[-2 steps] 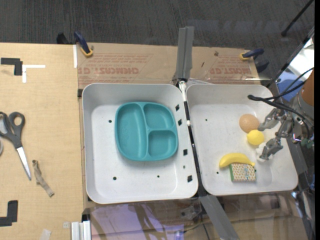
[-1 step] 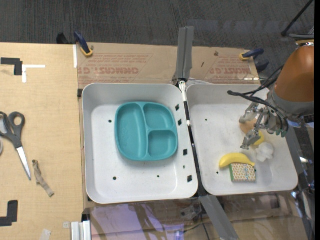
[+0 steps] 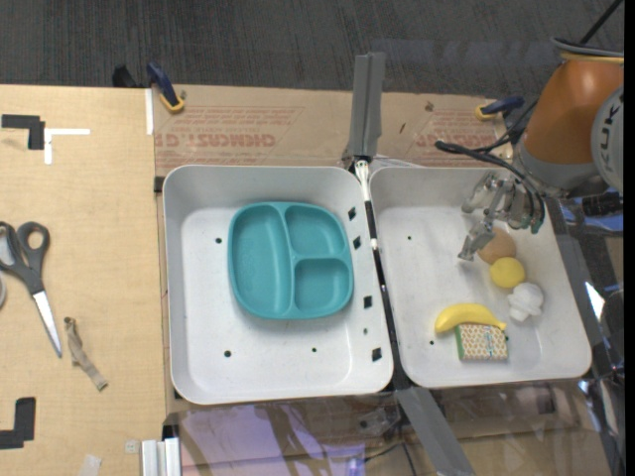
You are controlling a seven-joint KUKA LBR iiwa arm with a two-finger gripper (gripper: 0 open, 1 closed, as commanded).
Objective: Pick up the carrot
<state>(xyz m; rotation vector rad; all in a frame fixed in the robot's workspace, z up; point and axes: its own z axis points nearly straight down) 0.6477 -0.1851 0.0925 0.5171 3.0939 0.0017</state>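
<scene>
Partly hidden, the pale orange carrot (image 3: 498,247) lies beneath the gripper (image 3: 483,228).

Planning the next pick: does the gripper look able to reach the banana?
Probably yes: the banana lies uncovered in the same bin as the gripper, though a patterned block crowds one side.

The scene is bright and evenly lit from above, with soft, short shadows. The gripper (image 3: 483,228) stands fairly sharp; its metal catches small highlights. Below it, the white bin (image 3: 427,355) floor reads nearly blown out, and the banana (image 3: 466,316) throws a faint shadow. Left of the gripper, the teal plate (image 3: 292,260) shows a mild sheen. Above and behind it, the dark floor (image 3: 248,18) looks grainy and slightly soft.
</scene>
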